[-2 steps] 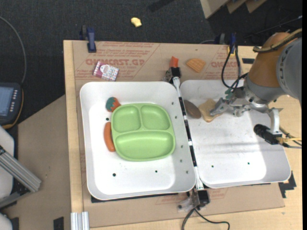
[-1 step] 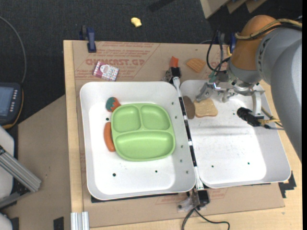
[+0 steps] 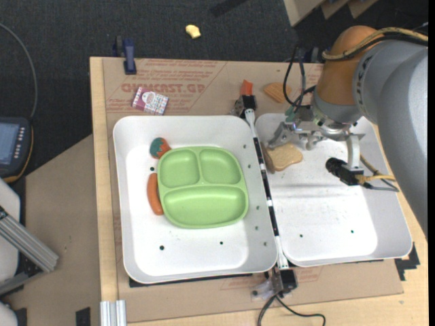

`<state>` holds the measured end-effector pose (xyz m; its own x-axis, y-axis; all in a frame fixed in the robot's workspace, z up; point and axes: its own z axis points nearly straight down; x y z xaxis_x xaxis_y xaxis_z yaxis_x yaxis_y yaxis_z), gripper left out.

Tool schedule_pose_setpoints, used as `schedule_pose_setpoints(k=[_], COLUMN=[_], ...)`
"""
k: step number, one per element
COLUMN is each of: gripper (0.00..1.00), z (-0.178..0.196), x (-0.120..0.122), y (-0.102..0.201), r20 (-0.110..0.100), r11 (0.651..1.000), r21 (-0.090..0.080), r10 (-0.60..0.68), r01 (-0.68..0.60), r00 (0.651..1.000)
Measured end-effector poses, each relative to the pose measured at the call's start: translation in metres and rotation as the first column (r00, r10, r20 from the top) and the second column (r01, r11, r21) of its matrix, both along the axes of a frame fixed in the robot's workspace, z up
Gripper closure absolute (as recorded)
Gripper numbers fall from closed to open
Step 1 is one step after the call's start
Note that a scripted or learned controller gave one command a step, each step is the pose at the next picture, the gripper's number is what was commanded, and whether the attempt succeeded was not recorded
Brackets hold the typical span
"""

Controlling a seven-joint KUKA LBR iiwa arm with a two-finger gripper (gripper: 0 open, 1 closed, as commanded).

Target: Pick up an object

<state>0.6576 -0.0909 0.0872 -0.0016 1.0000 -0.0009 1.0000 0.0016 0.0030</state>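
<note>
The gripper (image 3: pixel 293 133) is seen low in the right bin (image 3: pixel 340 229), its fingers slightly parted and nothing gripped between them. The toast slice (image 3: pixel 283 157) lies just below-left of the fingertips — flat by the dividing wall — so a short downward reach is judged necessary.

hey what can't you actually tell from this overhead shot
- Gripper: the wrist above it blocks its tips, in camera view.
- Orange item: partly tucked under the green tray.
- Label print: too small to read.
- Toast piece: contact with the gripper unclear.
</note>
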Motion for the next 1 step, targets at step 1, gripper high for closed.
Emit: schedule_pose_setpoints(k=[1], gripper=[0.0], z=[-0.0006], x=[0.0078], y=[-0.0038], r20=[0.002], r11=[1.0], r21=[0.001], r10=[0.0], r01=[0.0], r00=[1.0])
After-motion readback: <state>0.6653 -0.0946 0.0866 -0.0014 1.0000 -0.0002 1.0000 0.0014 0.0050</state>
